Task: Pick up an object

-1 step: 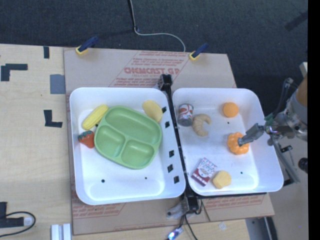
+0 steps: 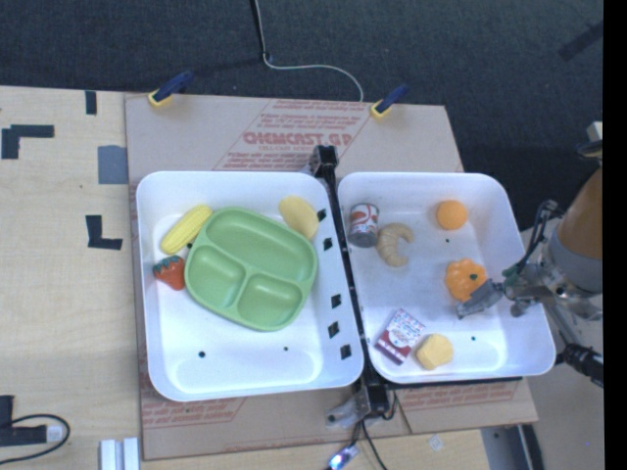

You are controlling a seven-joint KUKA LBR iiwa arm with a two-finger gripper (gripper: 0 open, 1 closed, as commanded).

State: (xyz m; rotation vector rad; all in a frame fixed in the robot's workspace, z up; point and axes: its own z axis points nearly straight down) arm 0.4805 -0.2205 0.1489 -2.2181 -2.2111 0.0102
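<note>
Bench: pale wooden surface (image 2: pixel 59 360) with a brown printed cardboard sheet (image 2: pixel 294 135) under both bins, clipped at the far edge by two yellow-and-blue clamps (image 2: pixel 169 88).
Left bin: shallow white plastic tray (image 2: pixel 245 370), holding a light green compartment plate (image 2: pixel 252 267) near its middle.
Beside plate: yellow toy corn cob (image 2: pixel 185 227) at the plate's upper left edge; red toy strawberry (image 2: pixel 169 272) just below the cob, touching the plate's left rim; yellow toy lemon (image 2: pixel 299 216) at the plate's upper right corner.
Right bin: shallow white plastic tray (image 2: pixel 490 365), sharing a black centre divider (image 2: pixel 338 262) with the left bin.
Far half of right bin: small red-and-white can (image 2: pixel 363 223) lying next to a tan toy croissant (image 2: pixel 395 244); round orange toy fruit (image 2: pixel 451 214) apart to the right.
Near half of right bin: red-and-white snack packet (image 2: pixel 398 335) touching a pale yellow rounded toy (image 2: pixel 434 352).
Task object nearest the tool: orange toy bell pepper (image 2: pixel 464 278), resting on the bin floor just left of the gripper.
Gripper (image 2: pixel 480 303): grey two-finger tool reaching over the right bin's right rim, tips low beside the pepper; cannot tell how far apart the jaws stand, and nothing seen between them.
Arm: grey body with orange band (image 2: pixel 586 218) at the right edge.
</note>
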